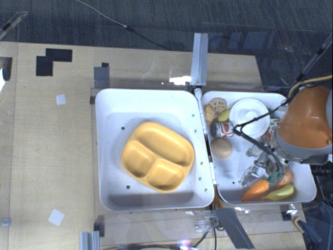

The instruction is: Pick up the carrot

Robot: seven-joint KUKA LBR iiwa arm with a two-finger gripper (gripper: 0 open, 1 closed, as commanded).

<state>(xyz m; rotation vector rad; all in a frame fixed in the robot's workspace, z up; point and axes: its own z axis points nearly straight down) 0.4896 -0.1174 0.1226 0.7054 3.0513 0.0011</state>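
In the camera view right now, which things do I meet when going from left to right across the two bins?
Yellow divided tray → cookie → white bowl → orange arm wrist. The carrot and gripper overlap, so I leave them out.

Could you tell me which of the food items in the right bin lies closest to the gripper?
The carrot, the orange piece at the bin's near edge, lies right by the gripper; the cookie sits far up at the bin's back corner.

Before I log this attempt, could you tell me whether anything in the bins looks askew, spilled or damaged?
Nothing stands out. The yellow divided tray lies flat in the left bin. In the right bin, the carrot lies near the front edge beside a banana, close under the gripper. Nothing has spilled.
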